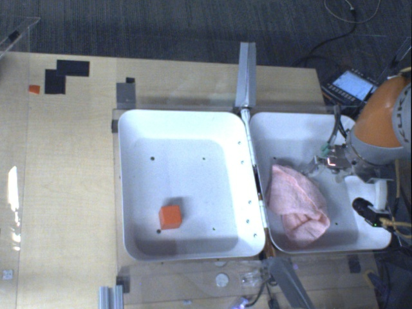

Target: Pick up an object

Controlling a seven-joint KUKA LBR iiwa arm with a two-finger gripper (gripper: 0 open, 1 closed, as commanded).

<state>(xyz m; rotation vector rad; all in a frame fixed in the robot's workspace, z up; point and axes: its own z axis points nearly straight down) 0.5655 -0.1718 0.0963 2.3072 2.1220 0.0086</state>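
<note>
hovering claw: the gripper (pixel 329 161) hangs low in the right bin, just off the upper right edge of the pink cloth
grip state: cannot tell; the tip is small and blurred against the white floor, and nothing can be made out in it
arm: the grey arm (pixel 386 124) with its orange band comes in from the right, over the right bin's far corner
pink cloth: crumpled pink cloth (pixel 296 203) lies in the right bin, toward its left wall and front half
right bin: white bin (pixel 290 131), shallow, touching the left bin along a shared edge
left bin: white bin (pixel 180 134) holding one thing
orange block: small orange block (pixel 170 217) sits on the left bin's floor near the front left, well apart from the claw
bench: pale wood bench (pixel 64 192) under both bins
</note>
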